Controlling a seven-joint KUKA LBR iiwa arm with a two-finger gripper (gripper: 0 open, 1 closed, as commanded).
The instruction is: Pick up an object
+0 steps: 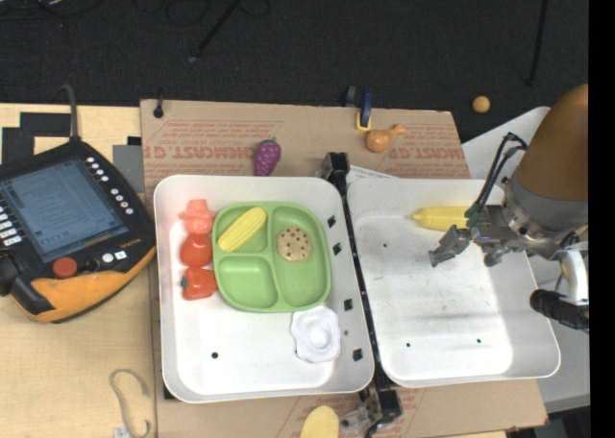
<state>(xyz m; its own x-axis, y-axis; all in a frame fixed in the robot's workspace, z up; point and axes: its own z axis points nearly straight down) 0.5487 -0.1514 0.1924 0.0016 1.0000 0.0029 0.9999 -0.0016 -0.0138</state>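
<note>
Banana (pixel 440 218), yellow, lies at the far side of the right bin (pixel 452 350), just beside the gripper (pixel 459 246), whose fingers appear spread with nothing between them; approach step, and next it likely must shift over the fruit before closing.

Yellow banana (pixel 440 218) right end hidden behind gripper (pixel 471 244). Yellow thing (pixel 320 422) cut by bottom edge. Gripper fingers too blurry.

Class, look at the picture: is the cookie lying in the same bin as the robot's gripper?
No. The cookie sits in the green tray in the left bin, while the gripper is over the right bin.
</note>
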